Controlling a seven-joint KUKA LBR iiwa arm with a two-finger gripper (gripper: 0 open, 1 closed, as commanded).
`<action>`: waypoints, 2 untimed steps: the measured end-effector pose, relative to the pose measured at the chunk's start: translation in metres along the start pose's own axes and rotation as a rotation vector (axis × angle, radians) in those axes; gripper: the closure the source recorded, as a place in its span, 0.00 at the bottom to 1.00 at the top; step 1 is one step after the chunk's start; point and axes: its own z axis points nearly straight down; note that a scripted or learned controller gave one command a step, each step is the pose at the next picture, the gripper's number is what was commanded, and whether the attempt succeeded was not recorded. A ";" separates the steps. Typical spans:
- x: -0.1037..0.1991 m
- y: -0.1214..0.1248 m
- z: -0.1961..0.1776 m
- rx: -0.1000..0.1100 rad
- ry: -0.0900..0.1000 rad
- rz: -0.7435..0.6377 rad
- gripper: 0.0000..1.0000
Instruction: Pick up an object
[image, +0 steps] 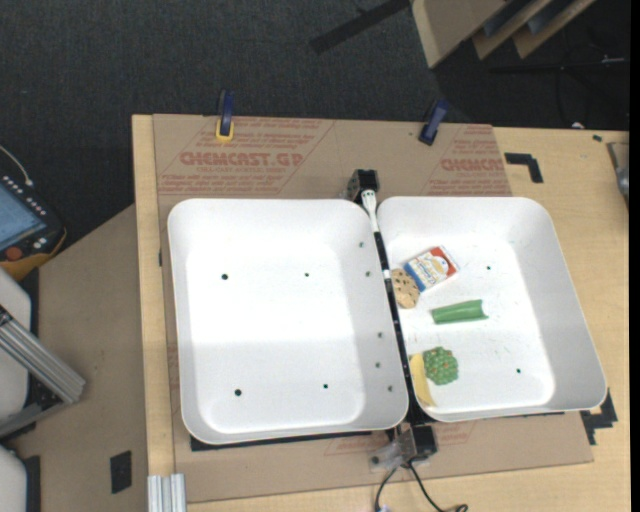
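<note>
The green bumpy toy sits nearest us, in the right bin.
We cannot tell the pincer's state. Toys crowd the left wall; we might bump it.

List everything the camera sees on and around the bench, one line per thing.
white bins: 2, white, side by side on the brown board; the left one, the right one
carton: 1, white with blue and red print, right bin, upper left part
cookie: 1, tan with dark spots, right bin, by the left wall, just below the carton
green piece: 1, green, elongated, right bin, near the middle
green lumpy item: 1, green with specks, right bin, lower left
yellow item: 1, pale yellow, against the lumpy item's left side
clamps: 2, blue, on the board's far edge; second at
brown board: 1, brown with red print, under both bins
</note>
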 end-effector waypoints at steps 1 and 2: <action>0.000 0.001 -0.011 -0.005 -0.002 0.000 1.00; 0.000 0.001 -0.011 -0.004 -0.002 0.000 0.00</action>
